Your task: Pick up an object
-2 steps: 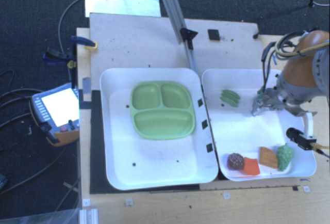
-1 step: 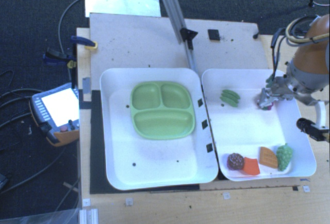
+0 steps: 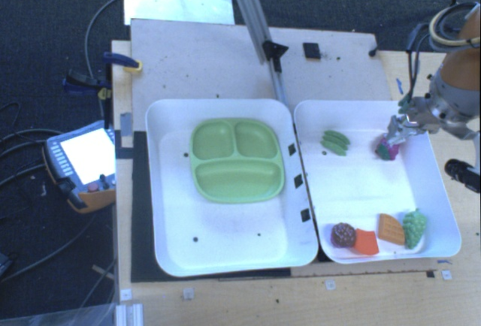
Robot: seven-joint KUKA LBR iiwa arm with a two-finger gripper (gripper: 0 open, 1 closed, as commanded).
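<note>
My gripper (image 3: pixel 392 138) reaches in from the right over the upper right part of the right bin (image 3: pixel 353 182). A small purple toy with a green tip (image 3: pixel 387 151) sits between its fingertips, and the gripper is shut on it. A green pea pod (image 3: pixel 335 141) lies to the left of it on the bin floor. Along the near edge of the same bin lie a dark red berry (image 3: pixel 343 234), an orange-red piece (image 3: pixel 366 242), an orange cracker-like piece (image 3: pixel 391 229) and a green broccoli (image 3: pixel 414 227).
The left bin (image 3: pixel 225 242) holds a green divided plate (image 3: pixel 237 160). A slanted metal pole (image 3: pixel 252 5) crosses the back of the bench. A handheld pendant (image 3: pixel 83 167) and cables lie on the floor at left.
</note>
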